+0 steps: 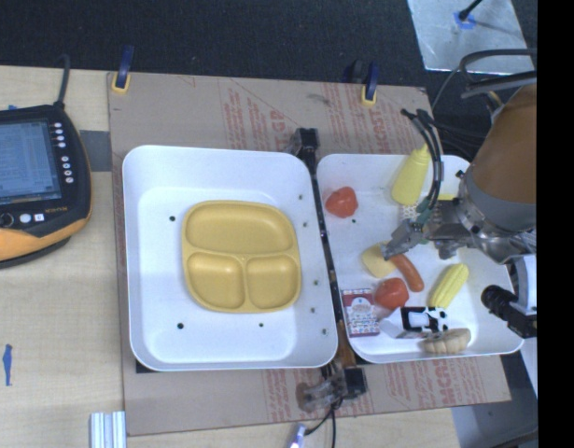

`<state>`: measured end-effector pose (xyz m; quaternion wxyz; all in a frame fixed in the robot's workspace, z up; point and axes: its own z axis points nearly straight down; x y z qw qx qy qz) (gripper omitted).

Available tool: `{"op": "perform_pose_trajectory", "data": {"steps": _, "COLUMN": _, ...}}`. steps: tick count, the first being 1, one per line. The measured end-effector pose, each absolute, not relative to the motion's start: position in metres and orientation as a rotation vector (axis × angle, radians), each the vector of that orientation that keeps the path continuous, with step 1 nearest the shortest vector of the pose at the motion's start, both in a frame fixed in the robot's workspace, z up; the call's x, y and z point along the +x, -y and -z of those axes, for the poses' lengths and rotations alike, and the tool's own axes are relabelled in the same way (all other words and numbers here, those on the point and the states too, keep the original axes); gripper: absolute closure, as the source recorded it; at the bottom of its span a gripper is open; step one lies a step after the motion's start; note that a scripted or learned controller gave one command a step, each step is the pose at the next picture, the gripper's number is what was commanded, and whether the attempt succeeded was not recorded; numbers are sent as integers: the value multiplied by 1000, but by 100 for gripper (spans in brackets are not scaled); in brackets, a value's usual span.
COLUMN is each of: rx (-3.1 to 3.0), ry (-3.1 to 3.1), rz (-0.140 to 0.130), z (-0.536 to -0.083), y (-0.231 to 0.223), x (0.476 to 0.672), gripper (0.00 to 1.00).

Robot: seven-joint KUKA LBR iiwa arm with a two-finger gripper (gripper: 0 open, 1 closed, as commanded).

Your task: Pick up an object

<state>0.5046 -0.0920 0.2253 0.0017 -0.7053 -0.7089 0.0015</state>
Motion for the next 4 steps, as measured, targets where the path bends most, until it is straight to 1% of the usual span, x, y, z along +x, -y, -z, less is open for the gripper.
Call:
{"op": "perform_pose_trajectory", "data": {"steps": 1, "rx": -2212, "ry": 2226, "rz": -8, "z": -108, "y": 107, "x": 553, "gripper": 0}}
{"op": "perform_pose_trajectory", "data": {"steps": 2, "rx": -2214, "ry": 2229, "rz": -4, "z": -92, "y": 98, "x": 567, "gripper": 0}}
{"op": "perform_pose_trajectory", "data": {"steps": 3, "rx": -2216, "ry": 2230, "rz": -2, "z": -92, "y": 116, "x": 566, "gripper": 0}}
{"op": "perform_pose_trajectory", "data": {"steps": 4, "rx": -2213, "ry": 2237, "rz": -5, "z": -102, "y": 117, "x": 566, "gripper": 100}}
